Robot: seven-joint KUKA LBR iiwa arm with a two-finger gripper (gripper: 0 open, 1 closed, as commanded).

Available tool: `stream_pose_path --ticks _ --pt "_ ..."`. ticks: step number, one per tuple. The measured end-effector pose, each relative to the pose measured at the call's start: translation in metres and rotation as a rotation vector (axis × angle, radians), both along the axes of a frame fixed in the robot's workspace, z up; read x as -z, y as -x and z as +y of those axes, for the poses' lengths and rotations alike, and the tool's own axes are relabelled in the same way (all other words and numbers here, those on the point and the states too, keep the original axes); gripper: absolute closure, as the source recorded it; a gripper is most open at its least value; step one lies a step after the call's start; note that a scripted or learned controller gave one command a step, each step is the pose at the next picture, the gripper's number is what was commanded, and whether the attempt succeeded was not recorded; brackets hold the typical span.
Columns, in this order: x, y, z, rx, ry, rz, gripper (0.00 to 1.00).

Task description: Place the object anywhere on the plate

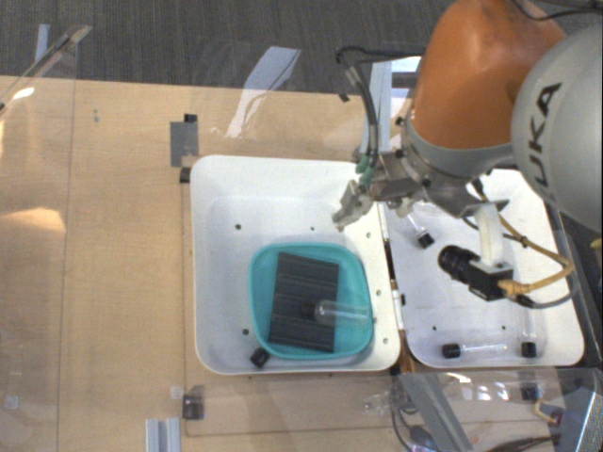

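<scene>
Already the clear plastic tube (341, 311) lies on a dark ribbed block (303, 301) in the teal plate (267, 263). It looks light, stiff and slippery; its middle seems the best hold. Whether the gripper (350, 205) is open or closed cannot be told.

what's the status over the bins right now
Hand above the left white bin's upper right corner. Dark ribbed rectangular block and clear plastic tube already lie on the teal square plate. Nothing blocking.

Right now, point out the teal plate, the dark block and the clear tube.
teal plate (261, 269): camera view, left rim.
dark block (300, 295): camera view, ribbed top.
clear tube (345, 312): camera view, middle of the tube.
</scene>
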State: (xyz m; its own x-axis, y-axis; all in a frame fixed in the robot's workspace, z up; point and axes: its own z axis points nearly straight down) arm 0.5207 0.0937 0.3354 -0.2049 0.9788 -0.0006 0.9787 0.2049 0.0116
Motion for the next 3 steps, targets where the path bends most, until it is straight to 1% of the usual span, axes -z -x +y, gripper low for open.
stream_pose_path --ticks 1,2,3 --pt "-0.072 -0.068 -0.074 -0.065 0.003 -0.002 0.00" --pt "-0.084 -0.070 -0.071 -0.074 0.004 -0.011 1.00" --pt "-0.007 -0.030 0.002 -0.157 0.002 0.006 1.00"
